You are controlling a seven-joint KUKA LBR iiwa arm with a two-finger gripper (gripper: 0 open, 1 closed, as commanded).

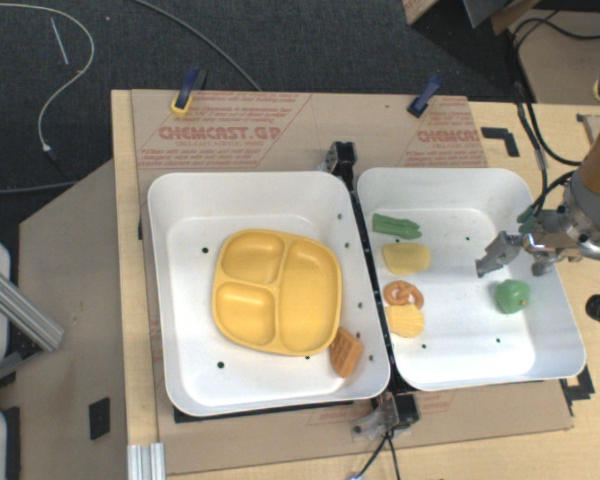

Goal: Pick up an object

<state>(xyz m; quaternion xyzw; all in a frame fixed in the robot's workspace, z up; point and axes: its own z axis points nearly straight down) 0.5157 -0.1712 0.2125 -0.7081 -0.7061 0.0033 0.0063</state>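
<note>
My gripper (518, 258) hangs over the right part of the right bin (450, 368), with its fingers spread and nothing between them. A small round green object (511, 295) lies on the bin floor just in front of the gripper, apart from the fingertips. Along the same bin's left side lie a long green piece (395, 226), a pale yellow piece (406, 259), a brown pretzel (403, 294) and a ridged yellow chip (407, 321).
The left bin (170, 268) holds a yellow divided plate (277, 290) and a brown waffle-like piece (345, 352) at its front right corner. Black clamps (341, 156) join the bins at the divider. Cables run at the right of the bench.
</note>
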